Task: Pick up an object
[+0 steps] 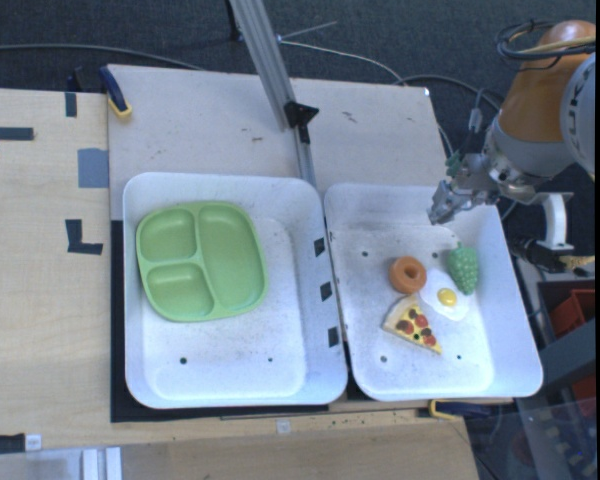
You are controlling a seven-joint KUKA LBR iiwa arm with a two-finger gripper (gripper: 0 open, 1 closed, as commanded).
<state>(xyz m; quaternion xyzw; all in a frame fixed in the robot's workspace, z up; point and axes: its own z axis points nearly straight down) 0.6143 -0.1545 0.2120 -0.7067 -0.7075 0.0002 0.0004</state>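
The right bin [380,368] holds several toy foods. An orange donut [408,274] lies near its middle. A green bunch of grapes [464,267] sits to its right, a fried egg [447,299] just below, and a pizza slice [413,323] lowest. My gripper [442,208] hangs over the bin's upper right part, above and a little left of the grapes. Nothing shows between its fingertips. It is apart from all the foods.
The left bin [220,368] holds a green divided plate [200,260]. A metal post [265,48] slants down to the gap between the bins. A blue and yellow clamp [116,92] sits on the bench's far left corner.
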